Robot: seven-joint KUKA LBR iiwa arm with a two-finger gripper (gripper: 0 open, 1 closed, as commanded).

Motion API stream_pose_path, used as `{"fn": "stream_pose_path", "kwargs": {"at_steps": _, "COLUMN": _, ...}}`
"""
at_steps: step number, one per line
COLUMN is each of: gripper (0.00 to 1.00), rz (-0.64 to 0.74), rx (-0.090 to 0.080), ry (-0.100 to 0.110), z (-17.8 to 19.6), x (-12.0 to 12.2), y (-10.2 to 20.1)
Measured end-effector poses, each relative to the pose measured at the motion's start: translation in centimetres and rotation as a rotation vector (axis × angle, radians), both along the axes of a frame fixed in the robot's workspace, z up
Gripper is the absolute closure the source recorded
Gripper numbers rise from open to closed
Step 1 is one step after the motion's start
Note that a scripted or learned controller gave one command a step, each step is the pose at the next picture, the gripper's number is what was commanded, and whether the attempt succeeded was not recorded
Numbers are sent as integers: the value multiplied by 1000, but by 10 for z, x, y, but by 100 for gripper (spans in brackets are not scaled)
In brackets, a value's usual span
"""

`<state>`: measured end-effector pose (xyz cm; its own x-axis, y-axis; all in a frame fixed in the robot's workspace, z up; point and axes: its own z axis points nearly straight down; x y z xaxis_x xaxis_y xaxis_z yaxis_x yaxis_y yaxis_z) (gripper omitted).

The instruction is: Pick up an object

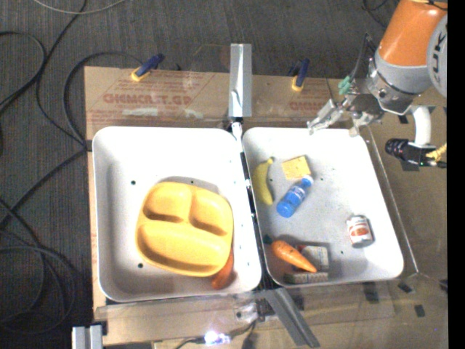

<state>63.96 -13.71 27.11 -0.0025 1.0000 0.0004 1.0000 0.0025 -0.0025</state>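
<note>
My gripper (334, 124) hangs over the far rim of the right bin (385, 217), near its back right corner, open with nothing between its fingers. Below it in that bin lie a banana (263, 182), a yellow sponge block (296, 168) and a blue bottle (293, 196) close together. A small red and white can (359, 230) sits alone at the right. A carrot (293, 255) and a grey block (315, 254) lie at the near edge. The left bin (109, 195) holds a yellow divided tray (187, 227) with an orange item (224, 273) partly under it.
A metal bar (240, 78) stands upright behind the seam between the bins. A blue clamp (147, 67) and a yellow clamp (297, 75) hold the cardboard backing. Cables run over the floor at left. The arm's orange band (415, 20) is at the top right.
</note>
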Motion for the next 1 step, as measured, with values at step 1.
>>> {"fn": "stream_pose_path", "kwargs": {"at_steps": 1, "gripper": 0, "rz": 49, "rx": -1, "ry": 1, "z": -105, "x": 7, "y": 31}}
